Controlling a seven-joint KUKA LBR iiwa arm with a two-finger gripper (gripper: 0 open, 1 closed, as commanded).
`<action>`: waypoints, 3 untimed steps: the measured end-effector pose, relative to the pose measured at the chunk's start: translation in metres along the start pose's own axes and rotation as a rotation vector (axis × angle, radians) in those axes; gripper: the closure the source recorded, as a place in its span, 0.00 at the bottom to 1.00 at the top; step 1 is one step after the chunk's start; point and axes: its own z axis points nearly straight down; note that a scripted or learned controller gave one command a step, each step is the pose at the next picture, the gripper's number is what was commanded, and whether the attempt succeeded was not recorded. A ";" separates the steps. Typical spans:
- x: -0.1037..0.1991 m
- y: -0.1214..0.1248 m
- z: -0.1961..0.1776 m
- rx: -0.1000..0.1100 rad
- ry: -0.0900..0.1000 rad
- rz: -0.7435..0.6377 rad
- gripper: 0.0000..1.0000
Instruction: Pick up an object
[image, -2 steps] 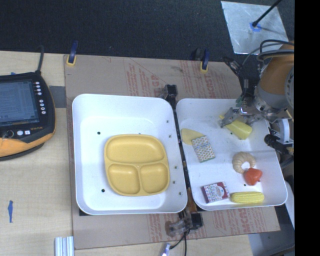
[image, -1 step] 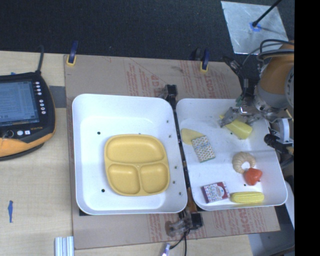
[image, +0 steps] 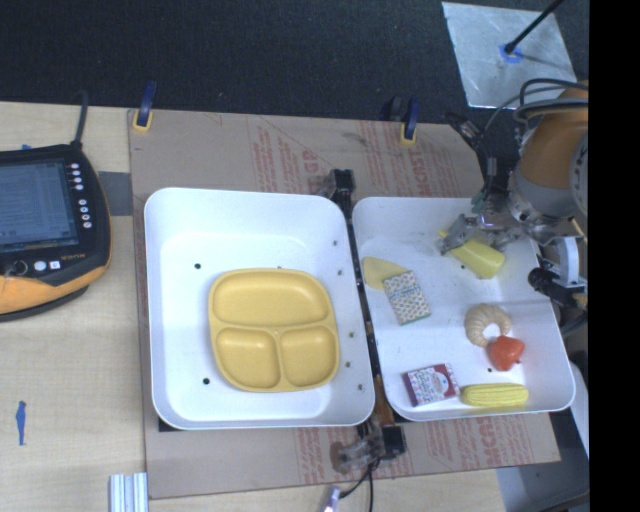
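My gripper (image: 481, 236) is in the far right part of the right bin (image: 440, 215), with its fingers spread open. A yellow lemon-shaped object (image: 480, 259) lies just in front of the fingertips, touching or nearly touching them. Nothing is lifted. Elsewhere in this bin lie a pale yellow wedge (image: 377, 270), a patterned small block (image: 406, 297), a beige ring-shaped pastry (image: 487, 322), a red fruit (image: 507, 352), a red and white packet (image: 430, 384) and a yellow corn cob (image: 493, 396).
The left bin (image: 180, 240) holds a yellow divided plate (image: 274, 328). A control tablet (image: 45, 225) rests on the bench at far left. Blue clamps (image: 145, 108) hold the cardboard sheet at the back. Cables and the arm's wrist (image: 550, 150) crowd the right bin's far right corner.
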 end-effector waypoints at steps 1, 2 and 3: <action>0.000 0.000 0.000 0.000 0.000 0.000 0.00; -0.001 0.002 -0.073 -0.009 -0.002 0.001 0.00; 0.005 -0.002 0.003 0.005 0.000 -0.002 0.00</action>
